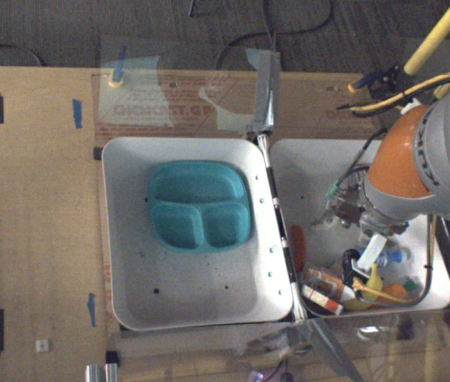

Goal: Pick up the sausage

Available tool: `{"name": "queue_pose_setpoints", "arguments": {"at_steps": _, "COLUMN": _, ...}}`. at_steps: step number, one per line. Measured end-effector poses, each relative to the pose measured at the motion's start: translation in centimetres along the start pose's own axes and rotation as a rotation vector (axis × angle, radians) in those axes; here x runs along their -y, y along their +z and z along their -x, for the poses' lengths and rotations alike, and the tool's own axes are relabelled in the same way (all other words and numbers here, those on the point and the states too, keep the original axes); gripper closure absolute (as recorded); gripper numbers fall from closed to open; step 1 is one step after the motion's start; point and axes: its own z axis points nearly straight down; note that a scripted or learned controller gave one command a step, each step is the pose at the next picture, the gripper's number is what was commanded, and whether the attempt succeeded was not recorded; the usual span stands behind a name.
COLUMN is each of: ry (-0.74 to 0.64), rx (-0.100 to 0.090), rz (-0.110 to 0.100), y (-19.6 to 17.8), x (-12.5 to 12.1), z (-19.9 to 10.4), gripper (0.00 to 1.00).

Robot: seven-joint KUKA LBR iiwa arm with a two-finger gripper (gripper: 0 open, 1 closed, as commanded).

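A slim red-orange sausage (296,243) lies lengthwise against the left wall of the right bin (304,165). My gripper (342,212) hangs low over the middle of that bin, to the right of the sausage and apart from it, under the orange-banded wrist (400,169). Nothing shows held in it.
A pile sits in the right bin's front corner: a brown cylinder (324,280), a red-and-white piece (320,297), a yellow banana (374,283), an orange ball (401,290) and a blue item (400,256). The left bin (129,277) holds a teal divided plate (199,205).
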Motion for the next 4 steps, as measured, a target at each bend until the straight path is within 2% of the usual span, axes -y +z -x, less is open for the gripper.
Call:
{"name": "queue_pose_setpoints", "arguments": {"at_steps": 1, "ry": -0.026, "rx": 0.000, "rz": -0.003, "y": 0.0, "x": -0.8, "z": 0.0, "gripper": 0.00}}
{"name": "queue_pose_setpoints", "arguments": {"at_steps": 2, "ry": 0.122, "rx": -0.001, "rz": 0.001, "y": 0.0, "x": 2.9, "z": 0.8, "gripper": 0.00}}
{"name": "queue_pose_setpoints", "arguments": {"at_steps": 3, "ry": 0.129, "rx": 0.002, "rz": 0.002, "y": -1.0, "x": 2.8, "z": 1.1, "gripper": 1.00}}
{"name": "queue_pose_setpoints", "arguments": {"at_steps": 4, "ry": 0.419, "rx": 0.005, "rz": -0.009, "y": -9.6, "x": 3.3, "z": -3.6, "gripper": 1.00}}
